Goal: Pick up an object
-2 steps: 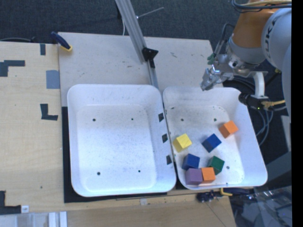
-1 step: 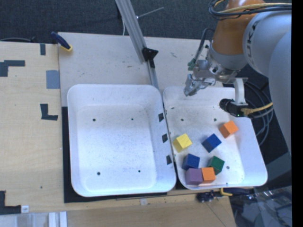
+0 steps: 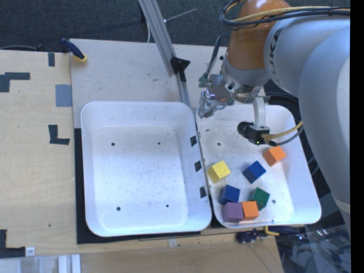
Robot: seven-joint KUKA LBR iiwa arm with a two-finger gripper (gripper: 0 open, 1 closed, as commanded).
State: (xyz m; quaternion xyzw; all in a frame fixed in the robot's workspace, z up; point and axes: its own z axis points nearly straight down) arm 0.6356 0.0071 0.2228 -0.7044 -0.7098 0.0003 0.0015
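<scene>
Several small cubes lie in the near part of the right bin (image 3: 301, 201): a yellow one (image 3: 219, 170), a blue one (image 3: 254, 171), an orange one (image 3: 274, 154), a second blue one (image 3: 230, 194), a green one (image 3: 260, 197), a purple one (image 3: 232, 211) and a second orange one (image 3: 250, 209). My gripper (image 3: 207, 104) hangs over that bin's far left corner, close to the divide between the bins. It is well apart from the cubes, with the yellow cube nearest, below it in the view. I see no object in the gripper.
The left bin (image 3: 86, 118) sits beside the right one. A slanted metal bar (image 3: 162, 33) runs down to the bins' shared far corner. A black cable end (image 3: 252, 132) hangs from the arm over the right bin. A blue-and-yellow tool (image 3: 74, 49) lies far left.
</scene>
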